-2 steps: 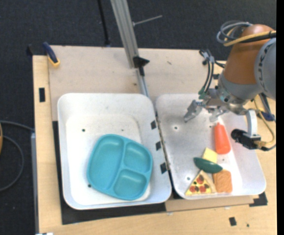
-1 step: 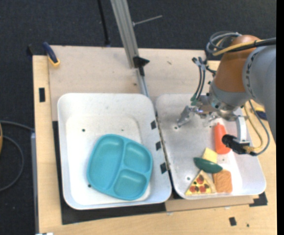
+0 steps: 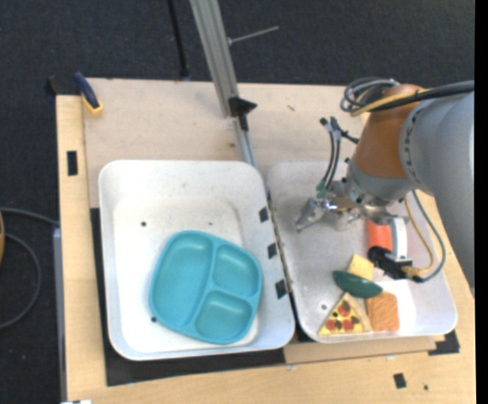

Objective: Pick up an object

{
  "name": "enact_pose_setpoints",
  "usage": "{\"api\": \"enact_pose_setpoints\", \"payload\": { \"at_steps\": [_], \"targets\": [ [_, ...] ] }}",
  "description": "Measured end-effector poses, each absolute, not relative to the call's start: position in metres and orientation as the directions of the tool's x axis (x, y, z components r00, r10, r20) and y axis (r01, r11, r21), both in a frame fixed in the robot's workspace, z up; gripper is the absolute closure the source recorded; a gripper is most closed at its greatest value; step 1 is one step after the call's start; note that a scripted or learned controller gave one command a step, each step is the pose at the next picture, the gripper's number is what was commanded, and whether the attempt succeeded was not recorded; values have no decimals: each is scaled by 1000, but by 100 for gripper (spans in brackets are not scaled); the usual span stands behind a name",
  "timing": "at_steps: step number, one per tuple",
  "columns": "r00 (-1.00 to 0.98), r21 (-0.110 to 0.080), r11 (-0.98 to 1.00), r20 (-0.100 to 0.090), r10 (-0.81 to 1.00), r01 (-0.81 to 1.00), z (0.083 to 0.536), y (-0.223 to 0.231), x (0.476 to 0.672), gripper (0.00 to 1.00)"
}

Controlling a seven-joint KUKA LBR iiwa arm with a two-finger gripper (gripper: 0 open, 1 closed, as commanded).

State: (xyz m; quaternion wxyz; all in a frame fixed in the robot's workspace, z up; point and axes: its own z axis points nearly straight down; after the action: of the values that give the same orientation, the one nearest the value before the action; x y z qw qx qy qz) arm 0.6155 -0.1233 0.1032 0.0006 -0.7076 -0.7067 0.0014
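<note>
My gripper (image 3: 311, 216) hangs low over the upper left part of the right bin (image 3: 311, 268), below the orange-banded wrist. Nothing shows in it, and bare bin floor lies under it. The toy foods lie in the bin's lower right, apart from the gripper. They are a pizza slice (image 3: 345, 317), an orange toast-like piece (image 3: 384, 312), a dark green piece (image 3: 358, 284), a yellow wedge (image 3: 361, 265) and an orange-red cylinder (image 3: 380, 236) beside a white block (image 3: 399, 237).
The left bin (image 3: 143, 192) holds a teal divided plate (image 3: 206, 286). A slanted aluminium post (image 3: 214, 45) rises behind the bins. Cables loop off the wrist over the right bin's far side. A blue and yellow tool (image 3: 87, 93) lies at the bench's far left corner.
</note>
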Motion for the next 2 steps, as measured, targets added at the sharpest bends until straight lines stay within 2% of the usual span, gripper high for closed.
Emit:
{"api": "enact_pose_setpoints", "payload": {
  "at_steps": [1,2],
  "targets": [
    [4,4,-4,-2,1000,1000,118,-125,617,100],
    [4,7,-4,-2,1000,1000,183,-129,617,100]
  ]
}}
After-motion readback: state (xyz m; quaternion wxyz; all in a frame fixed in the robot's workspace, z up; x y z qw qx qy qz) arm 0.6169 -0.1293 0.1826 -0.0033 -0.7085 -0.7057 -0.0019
